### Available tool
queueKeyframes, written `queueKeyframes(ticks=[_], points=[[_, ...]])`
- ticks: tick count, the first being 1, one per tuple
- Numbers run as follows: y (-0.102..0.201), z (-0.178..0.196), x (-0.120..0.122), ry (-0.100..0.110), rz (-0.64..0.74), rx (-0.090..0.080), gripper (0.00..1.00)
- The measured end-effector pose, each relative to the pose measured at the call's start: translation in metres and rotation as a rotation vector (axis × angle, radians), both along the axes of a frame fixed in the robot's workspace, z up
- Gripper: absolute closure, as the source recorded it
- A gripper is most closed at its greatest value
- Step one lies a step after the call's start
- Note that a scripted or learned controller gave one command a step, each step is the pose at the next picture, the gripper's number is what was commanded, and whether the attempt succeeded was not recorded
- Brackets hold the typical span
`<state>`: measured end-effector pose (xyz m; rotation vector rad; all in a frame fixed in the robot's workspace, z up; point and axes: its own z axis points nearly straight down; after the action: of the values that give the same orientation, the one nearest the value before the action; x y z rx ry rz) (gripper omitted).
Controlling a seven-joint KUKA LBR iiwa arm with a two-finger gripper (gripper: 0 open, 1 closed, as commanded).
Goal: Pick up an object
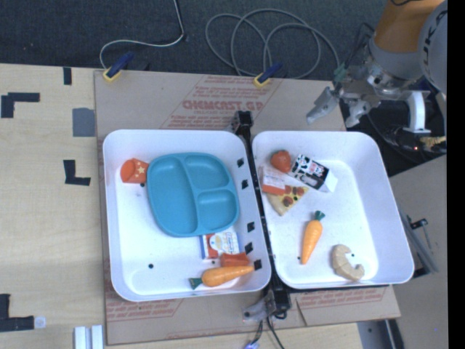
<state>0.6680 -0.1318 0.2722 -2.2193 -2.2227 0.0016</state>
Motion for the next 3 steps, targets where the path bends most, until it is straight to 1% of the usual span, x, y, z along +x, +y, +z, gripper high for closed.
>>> queueKeyframes(ticks=[1, 2, 3], points=[[0.002, -0.092, -0.039, 0.003, -0.001, 0.001, 0.00], [0.016, -0.174, -0.005, -0.002, 0.000, -0.001, 0.00], [0.038, -0.182, -0.001, 0.001, 0.000, 0.000, 0.00]])
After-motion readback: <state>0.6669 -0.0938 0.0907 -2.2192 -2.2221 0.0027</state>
